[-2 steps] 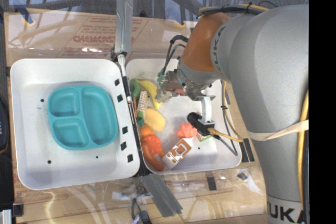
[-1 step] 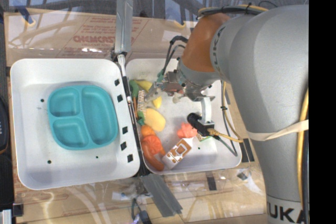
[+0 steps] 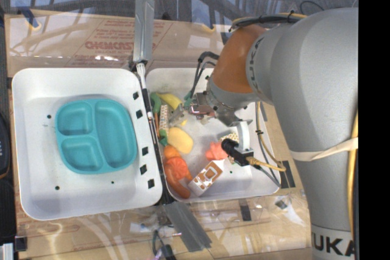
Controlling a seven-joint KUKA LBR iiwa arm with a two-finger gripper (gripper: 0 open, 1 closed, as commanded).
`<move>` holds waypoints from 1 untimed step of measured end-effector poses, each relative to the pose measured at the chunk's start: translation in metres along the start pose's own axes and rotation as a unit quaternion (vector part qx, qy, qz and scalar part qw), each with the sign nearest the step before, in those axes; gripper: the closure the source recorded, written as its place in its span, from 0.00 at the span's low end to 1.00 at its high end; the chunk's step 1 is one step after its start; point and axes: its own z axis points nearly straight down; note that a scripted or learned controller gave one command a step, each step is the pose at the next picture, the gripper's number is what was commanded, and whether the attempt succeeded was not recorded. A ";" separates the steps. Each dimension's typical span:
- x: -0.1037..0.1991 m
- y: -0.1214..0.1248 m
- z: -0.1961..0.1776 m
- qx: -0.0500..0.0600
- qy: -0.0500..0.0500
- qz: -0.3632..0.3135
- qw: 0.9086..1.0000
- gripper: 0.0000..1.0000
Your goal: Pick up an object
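Two shallow white bins sit side by side on the desk (image 3: 73, 39): the left bin (image 3: 36, 149) carries one teal divided plate (image 3: 95, 135) with three compartments, lying flat near its middle, and the right bin (image 3: 259, 187) carries the loose objects and the arm. The grey arm (image 3: 311, 88) with its orange band (image 3: 236, 64) reaches in from the right and covers the upper right part of the right bin, so anything beneath it is hidden. The claw (image 3: 198, 108) hangs low over the upper middle of that bin, just beside a yellow banana-like piece (image 3: 170, 100); whether it is released or clenched cannot be told, since the wrist hides its tips. The objects crowd the left and lower part of the right bin: one green piece (image 3: 155, 100) against the left wall, one yellow rounded object (image 3: 180, 140) below the banana piece, one orange-red object (image 3: 176, 170) below that, one small brown and white box (image 3: 206, 176) touching the orange-red one on its right, and one pink-red object (image 3: 216, 150) just above the box. A black fitting with cables (image 3: 234, 152) on the arm lies beside the pink-red object. Nothing shows between the fingers
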 end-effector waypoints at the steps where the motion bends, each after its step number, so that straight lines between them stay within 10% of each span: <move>1: 0.001 0.000 -0.009 0.002 0.001 -0.002 1.000 1.00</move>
